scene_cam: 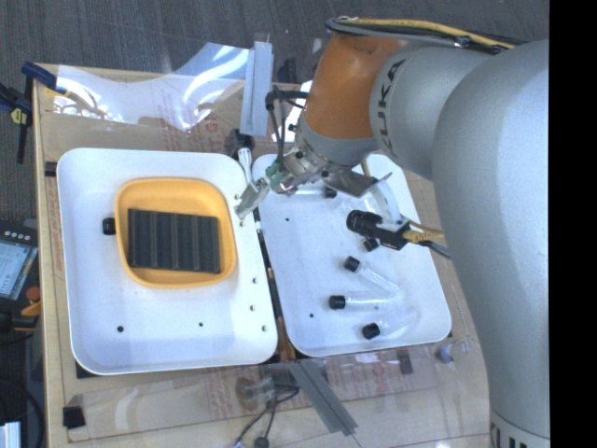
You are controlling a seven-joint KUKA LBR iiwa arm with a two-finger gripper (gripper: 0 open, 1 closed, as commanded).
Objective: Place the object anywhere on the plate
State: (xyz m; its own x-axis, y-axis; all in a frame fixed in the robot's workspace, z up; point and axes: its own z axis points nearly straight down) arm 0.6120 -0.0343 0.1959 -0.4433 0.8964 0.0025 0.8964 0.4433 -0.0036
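Over seam between bins: gripper (250,194), low, near upper edge of both. Finger state: cannot tell, too small and partly hidden under wrist. Grey arm (466,138) with orange band (340,82) reaching in from right. Left bin (84,334): yellow plate (173,196) holding dark ribbed rectangular object (177,239); small black piece (109,225) just beside plate's left edge. Right bin (308,250): several small black pieces (338,301) scattered, clear plastic item (378,283) among them.

My thick grey arm (466,157) reaches in from the right, its orange band (345,82) bent down above the wrist. My two-finger metal gripper (254,192) points down and leftward.
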